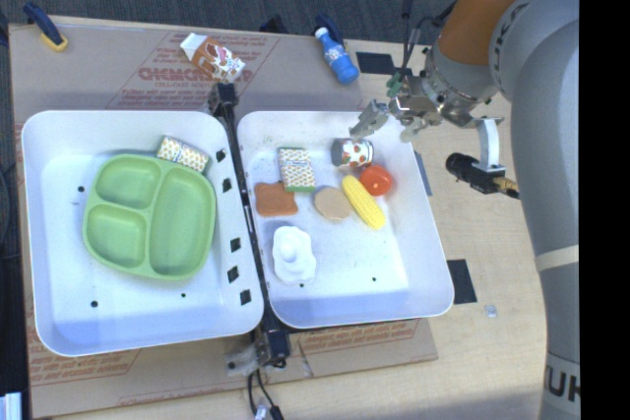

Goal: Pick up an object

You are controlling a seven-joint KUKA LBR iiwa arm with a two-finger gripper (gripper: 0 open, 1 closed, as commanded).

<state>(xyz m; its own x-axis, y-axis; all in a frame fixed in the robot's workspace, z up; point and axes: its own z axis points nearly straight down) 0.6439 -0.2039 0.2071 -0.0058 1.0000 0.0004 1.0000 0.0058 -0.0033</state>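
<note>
The right bin [423, 285] holds several small items: a patterned packet [295, 167], a brown toast piece [276, 200], a tan round piece [333, 204], a yellow corn cob [363, 200], a red tomato [376, 179], a small can [352, 152] and a white bottle-shaped toy [292, 254]. My gripper [387, 125] hangs over the bin's far right corner, just above and right of the can. Its fingers are spread open with nothing between them.
The left bin [39, 241] carries a green divided plate [150, 216] and a small patterned packet [183, 153]. Behind the bins lie a blue bottle [338, 56], a snack wrapper [213, 57] and a blue clamp [45, 26]. Black clips [224, 98] join the bins.
</note>
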